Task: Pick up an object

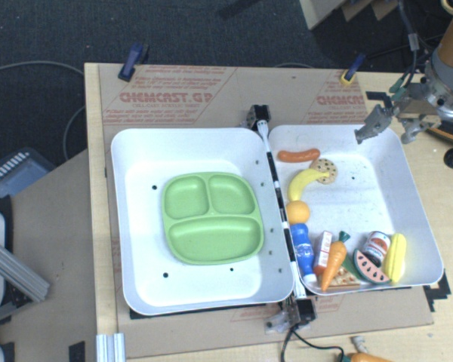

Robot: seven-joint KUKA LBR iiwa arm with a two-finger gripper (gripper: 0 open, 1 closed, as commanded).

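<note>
A: What are you working with, biggest things first?

B: The desk (211, 89) carries two white bins. The left bin (136, 202) has a green divided plate (211, 217) in it. The right bin (377, 194) holds everything you could pick.

A: Where do those sit?

B: Along that bin's left wall and lower edge. A banana (306, 181) curves at centre-left, with a sausage (297, 155) above it and a cookie (325, 171) touching its upper end. An orange ball (297, 212) lies just below the banana, then a blue bottle (302, 249). At the lower right of the frame a carrot (332, 262), a watermelon slice (371, 268) and a corn cob (396, 256) crowd together.

A: And the end effector (385, 124)?

B: It hangs over the right bin's upper right corner, well apart from the toys. Its fingers look spread, with nothing between them.

A: How should you approach?

B: I'd pick the sausage or the banana; they have open floor on their right. Bring the fingers down across the narrow width, not lengthwise. Avoid the lower cluster, where neighbours would likely block a finger.
</note>
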